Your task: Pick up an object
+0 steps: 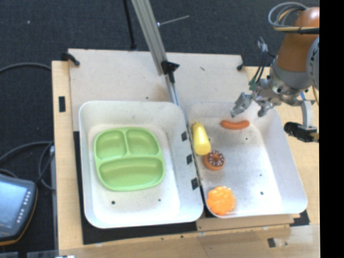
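White plastic forms the two shallow bins on the pale bench (107,79). The left bin (86,144) holds a green divided plate (129,157). The right bin (279,165) holds four small things: an orange round fruit (221,199) at the near edge, a yellow piece (201,138) by the inner wall, a small donut (214,159), and an orange sausage (235,124) at the far end.

The gripper (251,106) hangs over the far end of the right bin, its two fingers apart with nothing between them. The sausage lies just beside it, a little toward the left bin and the near side. Its long axis runs across the bin, left to right. I judge it the nearest thing to pick. The floor around it is bare, so there is room for the fingers; the far wall is near.
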You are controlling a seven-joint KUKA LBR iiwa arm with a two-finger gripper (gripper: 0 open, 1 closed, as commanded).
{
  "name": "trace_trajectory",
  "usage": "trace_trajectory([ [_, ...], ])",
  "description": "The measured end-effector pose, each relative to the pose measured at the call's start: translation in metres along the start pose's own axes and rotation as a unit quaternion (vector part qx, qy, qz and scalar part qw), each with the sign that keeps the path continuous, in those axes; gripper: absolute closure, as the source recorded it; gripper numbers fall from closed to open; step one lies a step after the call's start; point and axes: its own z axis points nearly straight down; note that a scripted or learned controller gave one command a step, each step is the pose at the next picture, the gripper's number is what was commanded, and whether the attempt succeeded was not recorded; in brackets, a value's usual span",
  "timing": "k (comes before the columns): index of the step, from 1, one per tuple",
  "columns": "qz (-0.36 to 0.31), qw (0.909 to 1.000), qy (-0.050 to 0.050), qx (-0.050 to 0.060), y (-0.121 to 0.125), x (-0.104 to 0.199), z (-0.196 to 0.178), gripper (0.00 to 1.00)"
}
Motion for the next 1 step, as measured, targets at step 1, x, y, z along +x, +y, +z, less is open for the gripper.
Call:
trace_trajectory([
  [1,0.005,1.0,0.002,0.004,-0.0804,0.0044,0.0482,0.0],
])
